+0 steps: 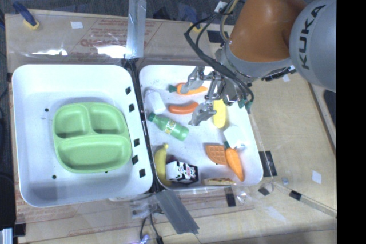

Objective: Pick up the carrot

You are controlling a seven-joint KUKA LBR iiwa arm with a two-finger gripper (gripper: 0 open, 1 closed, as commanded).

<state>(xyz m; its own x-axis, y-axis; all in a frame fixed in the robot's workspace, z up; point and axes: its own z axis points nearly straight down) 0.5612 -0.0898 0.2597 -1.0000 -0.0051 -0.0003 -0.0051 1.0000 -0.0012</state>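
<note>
An orange carrot (234, 163) with a small green top lies in the right bin (251, 140) near its front right corner, next to a waffle (215, 153). A second orange, carrot-like piece (193, 89) with a green end lies at the back of the same bin. My gripper (207, 108) hangs over the middle of the right bin, between these two, just above a yellow item (220, 116) and beside a red-orange sausage (183, 107). The front carrot is well clear of the gripper, and nothing shows held in it.
The right bin also holds a green bottle (170, 126), a banana (161, 162), a black-and-white carton (183, 171), a white piece (154, 101) and a white block (233, 136). A green divided plate (90, 137) sits in the left bin (28, 94).
</note>
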